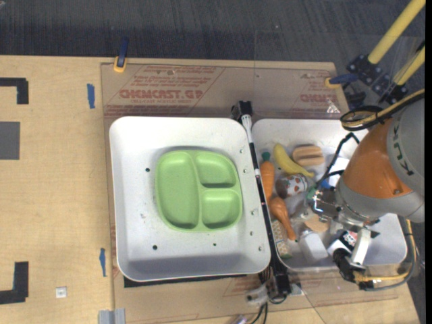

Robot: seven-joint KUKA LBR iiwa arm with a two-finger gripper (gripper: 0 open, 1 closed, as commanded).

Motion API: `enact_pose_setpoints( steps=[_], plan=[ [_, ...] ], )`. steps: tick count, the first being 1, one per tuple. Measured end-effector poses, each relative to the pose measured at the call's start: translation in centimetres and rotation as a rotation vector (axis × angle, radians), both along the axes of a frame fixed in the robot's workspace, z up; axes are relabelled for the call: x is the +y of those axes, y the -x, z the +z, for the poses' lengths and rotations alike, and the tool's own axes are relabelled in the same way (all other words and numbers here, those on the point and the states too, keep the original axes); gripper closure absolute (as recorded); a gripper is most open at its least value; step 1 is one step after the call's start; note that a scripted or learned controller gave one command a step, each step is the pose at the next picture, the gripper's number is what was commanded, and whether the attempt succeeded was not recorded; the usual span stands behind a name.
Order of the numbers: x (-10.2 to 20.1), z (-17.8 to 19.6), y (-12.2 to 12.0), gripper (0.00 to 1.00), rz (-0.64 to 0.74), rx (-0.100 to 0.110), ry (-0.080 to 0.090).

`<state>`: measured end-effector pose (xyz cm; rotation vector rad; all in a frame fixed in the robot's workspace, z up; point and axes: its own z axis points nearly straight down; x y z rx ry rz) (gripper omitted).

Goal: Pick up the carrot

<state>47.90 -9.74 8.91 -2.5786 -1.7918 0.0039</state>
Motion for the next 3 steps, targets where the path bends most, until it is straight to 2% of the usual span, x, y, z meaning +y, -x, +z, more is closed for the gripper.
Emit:
enact_pose_setpoints(
  steps=[1, 2, 3],
  plan=[
    [-0.2, 1.09, -0.2, 1.0, 0.0, -0.008, 0.008],
    [-0.13, 1.98, -0.26, 1.0, 0.001, -0.009, 0.009],
    [-0.14, 1.93, -0.23, 0.0, 0.001, -0.008, 0.008]
  ],
)
